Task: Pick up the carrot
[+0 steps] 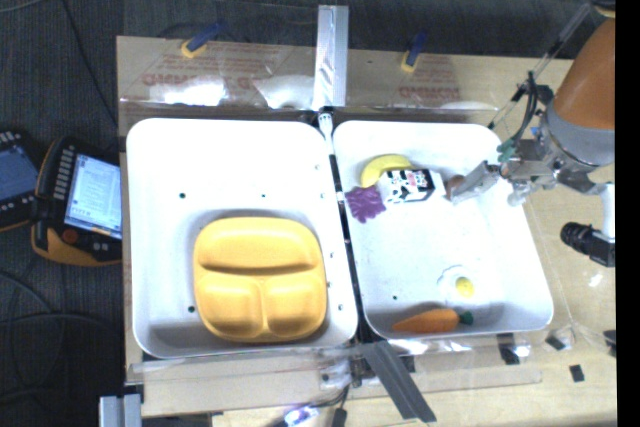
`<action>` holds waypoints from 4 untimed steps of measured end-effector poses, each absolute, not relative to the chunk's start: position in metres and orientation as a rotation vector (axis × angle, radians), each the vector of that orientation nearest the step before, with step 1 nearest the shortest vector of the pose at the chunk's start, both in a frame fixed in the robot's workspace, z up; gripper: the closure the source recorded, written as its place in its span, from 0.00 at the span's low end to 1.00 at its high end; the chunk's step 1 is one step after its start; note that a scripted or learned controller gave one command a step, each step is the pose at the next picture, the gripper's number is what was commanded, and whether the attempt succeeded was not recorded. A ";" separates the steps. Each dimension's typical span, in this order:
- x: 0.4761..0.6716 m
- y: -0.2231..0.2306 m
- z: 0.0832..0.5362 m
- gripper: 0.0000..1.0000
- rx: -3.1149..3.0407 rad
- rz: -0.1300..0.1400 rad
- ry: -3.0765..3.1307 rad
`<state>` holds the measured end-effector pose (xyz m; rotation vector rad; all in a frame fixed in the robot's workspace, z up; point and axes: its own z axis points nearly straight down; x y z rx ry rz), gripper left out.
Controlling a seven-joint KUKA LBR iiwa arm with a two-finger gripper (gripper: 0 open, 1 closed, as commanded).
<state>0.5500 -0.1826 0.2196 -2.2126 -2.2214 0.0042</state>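
You had the bench (140, 55) carrying two white bins side by side: the left bin (160, 155) held a big yellow sectioned tray (260, 277), and the right bin (500, 245) held the smaller things. The arm (592, 90) reached in over the right bin's far right corner, with the gripper (468, 183) hanging near the rim; whether the jaws were open or closed you could not tell at that size, and nothing was seen between them. The carrot (428, 320) lay on its side against the near wall of the right bin, orange, tapering to the left, with a small green top at its right end. It was well apart from the gripper. The risk, as I judged it, was that wall: a descent there could catch the rim or pinch only the thin tip, so the carrot could roll or slip free. The fried egg (460, 285) sat just beside it and could be nudged or grabbed instead. The banana (385, 167), the black and white carton (409, 184) and the purple grapes (365, 203) lay near the far wall, nearer the gripper.
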 end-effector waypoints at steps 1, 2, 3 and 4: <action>0.489 -0.178 0.175 0.00 -2.095 0.004 -2.333; 0.483 -0.202 0.127 0.00 -1.755 0.002 -2.599; 0.485 -0.162 0.237 0.00 -1.714 0.001 -2.630; 0.484 -0.155 0.099 0.00 -1.483 -0.001 -2.764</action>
